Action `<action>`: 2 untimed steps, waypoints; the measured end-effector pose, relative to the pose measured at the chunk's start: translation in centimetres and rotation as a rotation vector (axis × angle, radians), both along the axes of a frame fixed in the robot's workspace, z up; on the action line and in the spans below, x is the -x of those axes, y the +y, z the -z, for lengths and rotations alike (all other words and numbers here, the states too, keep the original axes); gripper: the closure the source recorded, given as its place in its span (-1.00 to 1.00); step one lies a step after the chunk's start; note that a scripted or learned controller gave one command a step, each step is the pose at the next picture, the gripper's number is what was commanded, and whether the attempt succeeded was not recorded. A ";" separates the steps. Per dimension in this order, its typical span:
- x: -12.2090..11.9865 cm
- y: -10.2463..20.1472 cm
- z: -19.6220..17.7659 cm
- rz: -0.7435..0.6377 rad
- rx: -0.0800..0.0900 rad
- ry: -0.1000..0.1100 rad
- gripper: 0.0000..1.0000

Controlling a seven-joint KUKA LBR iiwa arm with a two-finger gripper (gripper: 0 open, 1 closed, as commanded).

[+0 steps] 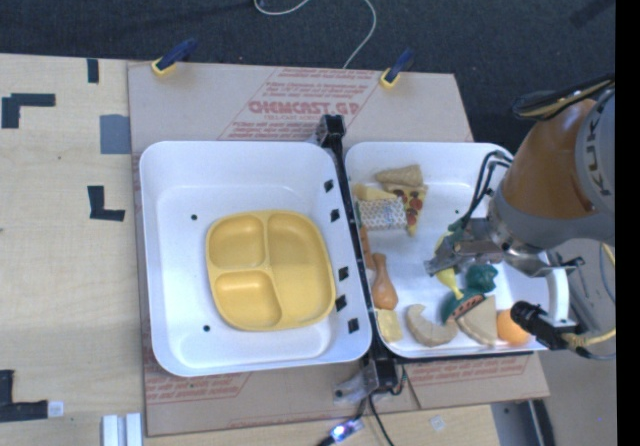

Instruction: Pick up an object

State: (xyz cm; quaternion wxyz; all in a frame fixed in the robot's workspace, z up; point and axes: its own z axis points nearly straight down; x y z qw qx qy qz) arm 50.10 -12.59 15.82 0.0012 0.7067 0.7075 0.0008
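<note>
Gripper (447,261) sits low in the right bin (440,156); I cannot tell its opening. Your nearest target is the teal toy (481,277) at its 4 o'clock; centre over it before closing.

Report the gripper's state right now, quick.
Gripper: low in the right white bin among the toy food pieces, beside a teal piece; open or closed cannot be told.
</note>
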 end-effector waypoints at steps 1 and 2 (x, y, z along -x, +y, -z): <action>0.9 -0.3 -5.1 0.000 0.000 0.002 1.00; 0.9 -0.2 -6.7 0.000 -0.001 0.003 1.00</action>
